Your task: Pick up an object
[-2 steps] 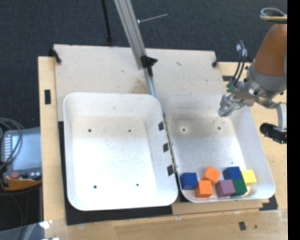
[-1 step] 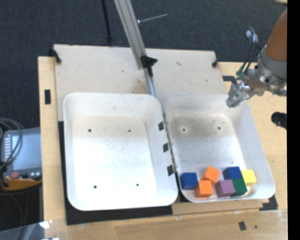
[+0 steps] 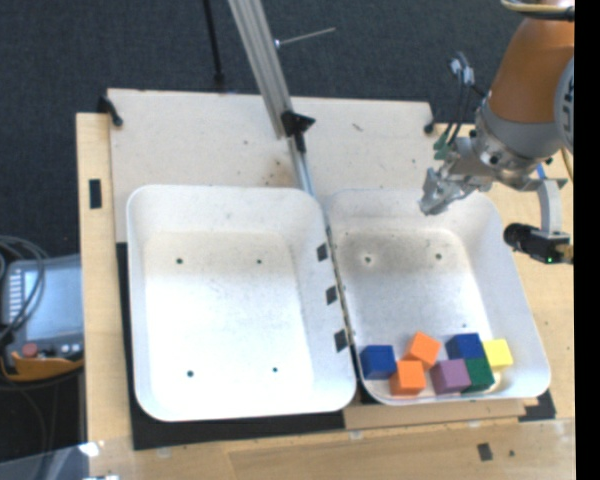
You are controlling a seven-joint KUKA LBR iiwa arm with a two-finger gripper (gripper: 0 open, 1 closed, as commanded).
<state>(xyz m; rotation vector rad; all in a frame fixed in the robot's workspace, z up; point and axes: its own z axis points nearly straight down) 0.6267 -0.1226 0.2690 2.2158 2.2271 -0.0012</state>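
You see the gripper (image 3: 438, 197) at the upper right, above the right bin (image 3: 510, 268) – its grip state I cannot tell – and coloured blocks (image 3: 438, 363) lie lower right.

right bin (image 3: 500, 268): far half open | blocks (image 3: 438, 362) crowd near edge | slanted pole (image 3: 265, 68) behind bins

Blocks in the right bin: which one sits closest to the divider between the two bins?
The blue block at the left end of the cluster. The other blue block sits farther right, next to the yellow one.
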